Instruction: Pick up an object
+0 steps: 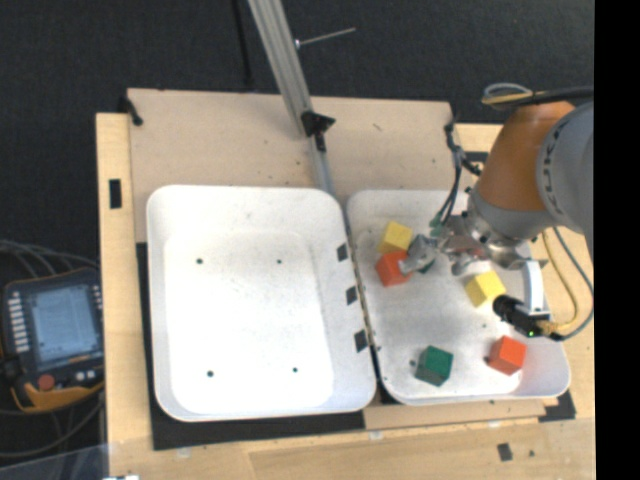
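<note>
Inside the right bin [400, 393], the hand [418, 258] sits beside a red block [391, 269]; whether it is spread or pinching I cannot tell. Block looks light, rigid; grip opposite flat faces.

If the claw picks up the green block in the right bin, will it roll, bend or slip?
The green block looks like a small cube with flat faces, so it will probably stay put, not roll. It looks solid, so likely stiff and light. It stands apart from the other blocks, so a push should slide it freely.

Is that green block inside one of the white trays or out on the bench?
Inside: the green block lies within the right white bin.
</note>
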### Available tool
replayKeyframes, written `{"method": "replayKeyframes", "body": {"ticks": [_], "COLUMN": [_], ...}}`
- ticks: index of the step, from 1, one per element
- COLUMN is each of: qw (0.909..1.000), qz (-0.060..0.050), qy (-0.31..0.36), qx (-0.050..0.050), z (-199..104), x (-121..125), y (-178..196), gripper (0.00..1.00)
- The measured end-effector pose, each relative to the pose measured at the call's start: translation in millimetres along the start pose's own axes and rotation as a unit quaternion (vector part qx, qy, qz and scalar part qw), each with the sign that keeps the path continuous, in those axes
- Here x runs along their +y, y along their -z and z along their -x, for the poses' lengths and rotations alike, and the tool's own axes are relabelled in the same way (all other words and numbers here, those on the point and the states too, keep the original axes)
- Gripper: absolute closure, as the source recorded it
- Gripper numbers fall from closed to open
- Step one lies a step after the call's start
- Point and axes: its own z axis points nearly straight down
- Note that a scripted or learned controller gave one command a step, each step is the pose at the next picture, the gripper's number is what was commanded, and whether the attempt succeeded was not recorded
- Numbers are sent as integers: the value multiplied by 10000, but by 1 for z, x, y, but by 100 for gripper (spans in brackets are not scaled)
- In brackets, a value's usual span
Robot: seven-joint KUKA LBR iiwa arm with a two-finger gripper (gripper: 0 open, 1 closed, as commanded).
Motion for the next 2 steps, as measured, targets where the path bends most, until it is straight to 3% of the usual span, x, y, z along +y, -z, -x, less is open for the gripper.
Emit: {"method": "replayKeyframes", "body": {"ticks": [1, 2], "qw": [10000, 10000], "qz": [35, 49], "qy": [-24, -12], "qx": [7, -4], "z": [1, 11], "x": [2, 8], "y": [14, 71], "gripper": [100, 100]}}
